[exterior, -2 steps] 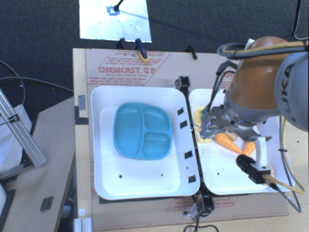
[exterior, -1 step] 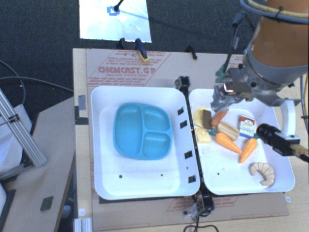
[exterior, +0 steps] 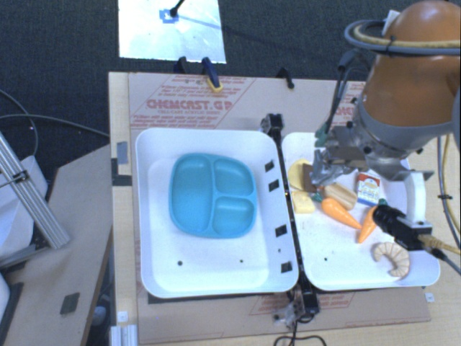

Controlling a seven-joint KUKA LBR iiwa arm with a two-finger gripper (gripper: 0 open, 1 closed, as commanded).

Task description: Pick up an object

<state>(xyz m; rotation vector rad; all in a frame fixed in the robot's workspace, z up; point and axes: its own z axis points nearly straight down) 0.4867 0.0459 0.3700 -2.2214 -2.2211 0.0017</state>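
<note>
My gripper (exterior: 318, 176) reaches down into the right bin (exterior: 338, 276), at its left side. It hangs over a yellow cheese wedge (exterior: 297, 171) and a small brown item (exterior: 310, 184). Just below lies a pale yellow slab (exterior: 303, 203). To the right of the gripper are a tan bread roll (exterior: 340, 193), two orange carrots (exterior: 341, 213) (exterior: 366, 225) and a red and white carton (exterior: 368, 188). A pale shrimp (exterior: 392, 257) lies at the bin's front right. Nothing can be seen held between the fingers.
The left bin (exterior: 155, 265) holds a blue divided plate (exterior: 212, 194). A black hinge strip (exterior: 281, 207) runs between the bins. The arm's large orange and grey body (exterior: 414, 71) covers the right bin's back part.
</note>
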